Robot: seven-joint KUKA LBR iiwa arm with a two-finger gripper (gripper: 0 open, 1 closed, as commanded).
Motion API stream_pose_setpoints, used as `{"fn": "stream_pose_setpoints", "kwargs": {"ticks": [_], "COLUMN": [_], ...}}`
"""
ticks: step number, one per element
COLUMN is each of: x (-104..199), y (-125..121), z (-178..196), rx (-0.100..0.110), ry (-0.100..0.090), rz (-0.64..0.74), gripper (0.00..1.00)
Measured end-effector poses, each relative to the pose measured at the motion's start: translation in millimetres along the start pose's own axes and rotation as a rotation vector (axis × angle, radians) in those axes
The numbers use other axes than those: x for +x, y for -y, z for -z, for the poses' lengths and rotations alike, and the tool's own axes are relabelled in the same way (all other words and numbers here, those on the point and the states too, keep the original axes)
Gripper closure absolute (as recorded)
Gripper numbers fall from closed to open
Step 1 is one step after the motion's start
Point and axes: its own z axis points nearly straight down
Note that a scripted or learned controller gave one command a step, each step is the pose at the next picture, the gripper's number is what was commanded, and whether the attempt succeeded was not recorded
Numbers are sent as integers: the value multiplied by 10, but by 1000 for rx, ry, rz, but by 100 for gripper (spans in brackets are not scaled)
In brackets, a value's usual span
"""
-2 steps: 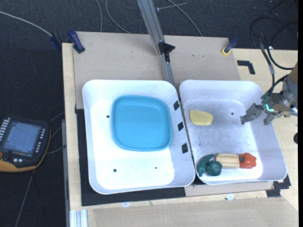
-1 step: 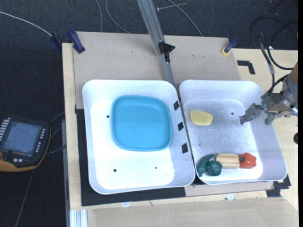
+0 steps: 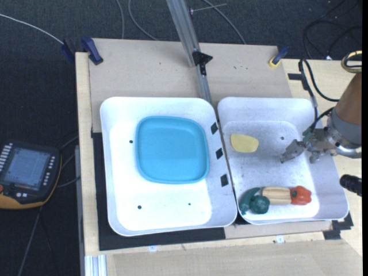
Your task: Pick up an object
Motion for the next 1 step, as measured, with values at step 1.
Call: {"fn": "stream_pose_setpoints", "kwargs": {"ticks": [1], "x": [4], "y": [8], "z": [-524], "rx": [0], "ry": [0], "rz": [0], "gripper": [0]}}
